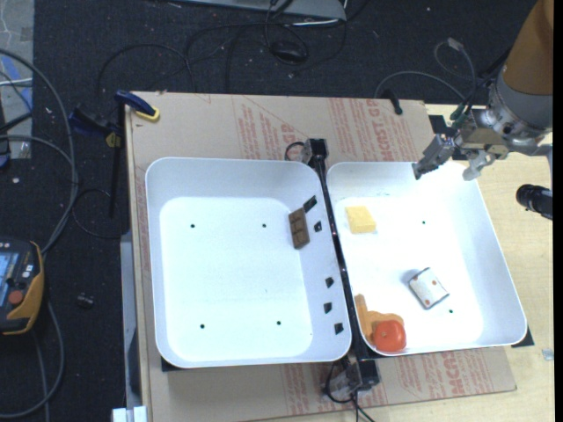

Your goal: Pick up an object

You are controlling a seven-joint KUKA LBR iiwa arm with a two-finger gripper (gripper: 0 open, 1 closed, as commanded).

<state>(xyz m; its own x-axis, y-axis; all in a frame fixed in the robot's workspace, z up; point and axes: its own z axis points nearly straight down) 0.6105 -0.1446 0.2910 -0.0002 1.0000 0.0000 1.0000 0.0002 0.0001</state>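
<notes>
Claw over the right bin's far corner, four items listed

Claw (449, 161): you will find it above the far right corner of the right bin (493, 236), hanging from the grey arm (528, 69) that enters from the right. Its two dark fingers stand spread apart with nothing between them.

Right bin contents, for your pick:
- yellow block (361, 219), near the far left part of the bin, close to the divider side;
- small white box (428, 287) with a dark mark, lying tilted toward the bin's middle, well apart from the claw;
- orange ball (388, 333), at the near left corner, touching an orange piece (366, 314) that lies along the wall just beside it.

Left bin (167, 236) contents: one brown bar (299, 229), resting against the right wall near the far end.

Both bins sit side by side on your desk (220, 117), which is covered in printed cardboard. Cables (290, 51) trail across the dark floor beyond.
</notes>
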